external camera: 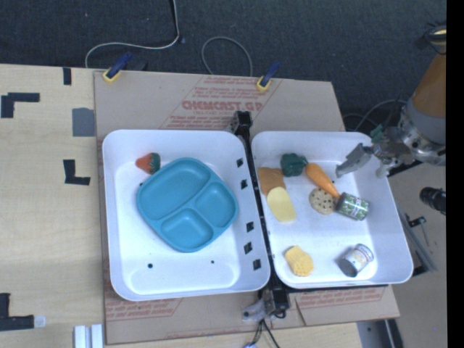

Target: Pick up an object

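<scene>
Nothing picked yet. Gripper hangs over the right bin's upper right corner, fingers spread wide, nothing between them. Nearest candidates all lie in that bin: carrot, green can, cookie. Left: descend on one, close, lift. Grasp stage not begun, by my reading.

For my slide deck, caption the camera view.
End effector hovers over the right bin of toy food; blue divided plate lies in the left bin.
</scene>
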### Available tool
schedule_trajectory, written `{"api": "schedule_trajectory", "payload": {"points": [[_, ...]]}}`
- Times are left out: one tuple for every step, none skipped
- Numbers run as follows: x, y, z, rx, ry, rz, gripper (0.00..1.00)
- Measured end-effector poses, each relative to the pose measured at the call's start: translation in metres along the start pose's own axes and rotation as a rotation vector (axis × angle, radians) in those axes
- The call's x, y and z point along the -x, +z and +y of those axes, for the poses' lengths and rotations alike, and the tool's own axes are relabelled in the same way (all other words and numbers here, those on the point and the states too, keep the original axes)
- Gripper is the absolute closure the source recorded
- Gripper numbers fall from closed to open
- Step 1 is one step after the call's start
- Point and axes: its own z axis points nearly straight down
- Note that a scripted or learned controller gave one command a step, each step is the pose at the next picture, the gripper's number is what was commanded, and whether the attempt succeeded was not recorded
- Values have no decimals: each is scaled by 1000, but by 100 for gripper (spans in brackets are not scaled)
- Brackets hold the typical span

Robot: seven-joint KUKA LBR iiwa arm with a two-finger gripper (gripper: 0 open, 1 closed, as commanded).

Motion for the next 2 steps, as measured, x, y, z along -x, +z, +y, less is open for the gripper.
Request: {"api": "schedule_trajectory", "payload": {"points": [[-51,84,79,2,-7,0,0],[-91,159,106,3,-6,-4,0]]}}
